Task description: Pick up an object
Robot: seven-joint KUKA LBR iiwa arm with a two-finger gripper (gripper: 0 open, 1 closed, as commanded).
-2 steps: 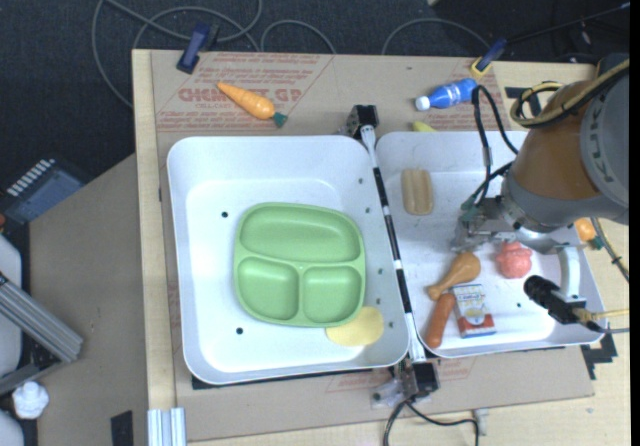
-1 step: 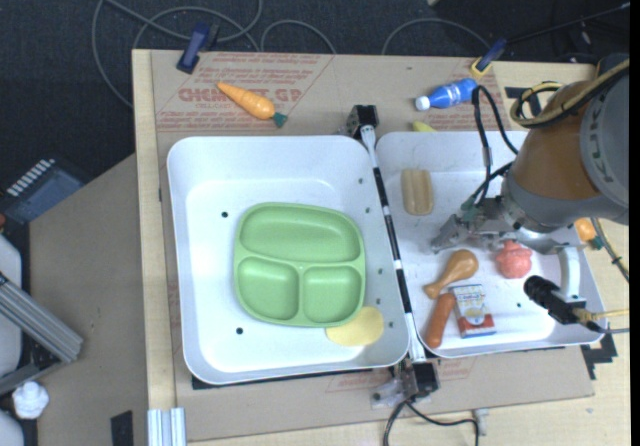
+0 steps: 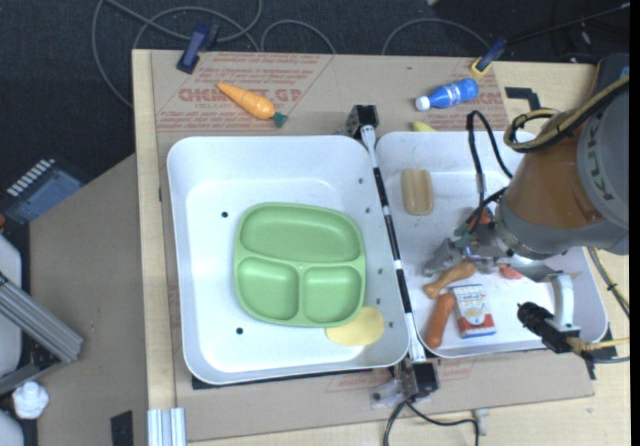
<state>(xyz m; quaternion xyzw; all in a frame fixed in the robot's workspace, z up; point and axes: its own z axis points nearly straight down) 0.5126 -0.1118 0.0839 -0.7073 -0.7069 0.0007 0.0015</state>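
My gripper point(image 3: 452, 257) hangs low in the right bin point(image 3: 590, 319), near its left middle. Just below it lies an orange sausage-shaped piece point(image 3: 448, 280), so close that contact cannot be judged. A second orange-brown sausage point(image 3: 437, 320) lies further down by the bin's left wall. Beside that sits a small red, white and blue box point(image 3: 474, 310). A tan bread-like block point(image 3: 417, 191) rests in the bin's upper left, apart from the gripper. A small red piece point(image 3: 511, 273) peeks out beneath the wrist.
The left bin point(image 3: 200, 184) holds a green divided plate point(image 3: 298, 262) with a pale yellow piece point(image 3: 355, 329) at its lower right corner. On the bench behind the bins lie a toy carrot point(image 3: 250, 99), a blue bottle point(image 3: 448, 94) and a blue clip point(image 3: 195, 46).
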